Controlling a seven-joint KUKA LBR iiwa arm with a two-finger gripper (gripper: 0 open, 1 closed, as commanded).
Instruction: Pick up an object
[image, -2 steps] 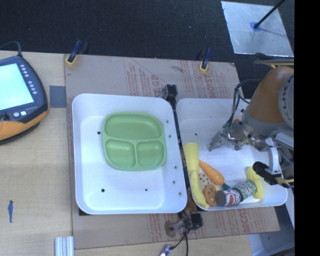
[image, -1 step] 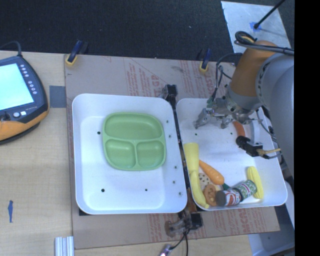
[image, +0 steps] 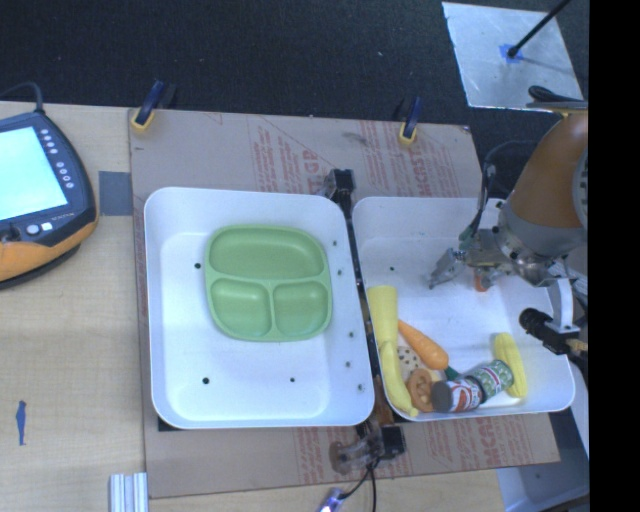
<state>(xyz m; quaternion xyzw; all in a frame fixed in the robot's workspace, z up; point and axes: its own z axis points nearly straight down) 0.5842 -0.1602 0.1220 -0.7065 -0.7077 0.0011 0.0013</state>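
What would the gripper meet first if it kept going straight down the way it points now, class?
Most likely bare bin floor. The gripper hangs over an open patch of the right bin, well apart from the carrot and banana nearer the front. Its height above the floor is unclear from this slant.

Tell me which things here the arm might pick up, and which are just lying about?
For the job: banana, carrot, can, corn cob, hand.
Lying about: green plate, tablet, clamps.
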